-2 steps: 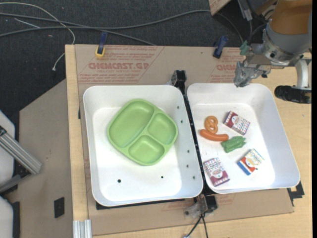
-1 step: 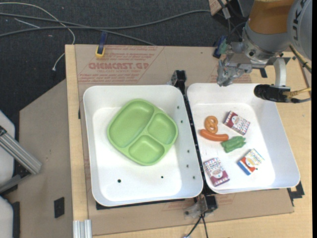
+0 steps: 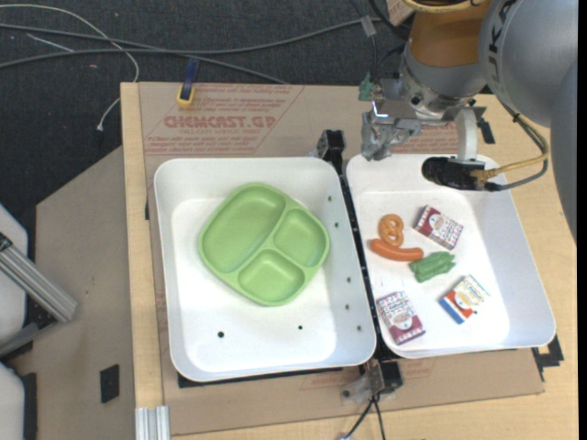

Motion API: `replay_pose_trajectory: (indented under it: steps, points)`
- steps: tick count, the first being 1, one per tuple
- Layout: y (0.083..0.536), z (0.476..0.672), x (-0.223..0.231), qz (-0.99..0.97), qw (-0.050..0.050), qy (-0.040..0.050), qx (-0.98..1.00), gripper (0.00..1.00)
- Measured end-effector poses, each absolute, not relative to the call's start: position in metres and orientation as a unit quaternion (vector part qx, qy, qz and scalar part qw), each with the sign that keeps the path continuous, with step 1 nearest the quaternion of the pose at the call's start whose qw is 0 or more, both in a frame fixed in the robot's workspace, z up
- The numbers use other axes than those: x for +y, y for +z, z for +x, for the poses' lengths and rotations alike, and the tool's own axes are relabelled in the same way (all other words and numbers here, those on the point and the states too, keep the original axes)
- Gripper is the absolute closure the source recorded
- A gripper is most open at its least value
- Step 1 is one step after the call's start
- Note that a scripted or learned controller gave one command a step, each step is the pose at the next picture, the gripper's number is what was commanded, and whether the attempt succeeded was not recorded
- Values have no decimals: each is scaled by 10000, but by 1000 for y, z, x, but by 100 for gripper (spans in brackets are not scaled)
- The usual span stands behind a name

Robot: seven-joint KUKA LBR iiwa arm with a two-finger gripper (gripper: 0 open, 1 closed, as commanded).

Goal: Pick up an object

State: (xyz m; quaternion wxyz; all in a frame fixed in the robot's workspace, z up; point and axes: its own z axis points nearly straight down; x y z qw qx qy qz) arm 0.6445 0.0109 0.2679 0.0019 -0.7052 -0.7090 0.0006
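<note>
While the arm hangs over the right bin's (image 3: pixel 514 246) back edge, we cannot tell how its jaws stand. We see a sausage (image 3: pixel 396 251), pretzel (image 3: pixel 392 228), green toy (image 3: pixel 432 266) and cartons (image 3: pixel 438 226) there; a green tray (image 3: pixel 264 243) fills the left bin (image 3: pixel 183 337).

The pincer (image 3: pixel 376 145) hangs, perhaps empty, over the right bin's (image 3: pixel 523 273) far-left corner.

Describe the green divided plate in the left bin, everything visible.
The light green plastic divided plate is a rounded-corner square with three compartments: one large and two smaller ones, split by raised ridges. It looks matte, smooth and holds nothing. It lies flat, right side up, turned diagonally to the bin walls, near the middle of the shallow white left bin, resting on the bin floor. Nothing else touches it.
</note>
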Motion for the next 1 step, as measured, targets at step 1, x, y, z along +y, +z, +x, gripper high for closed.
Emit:
replay_pose_trajectory:
  steps: [1]
  points:
    - [243,642,70,-7049,30,10,-7093,100]
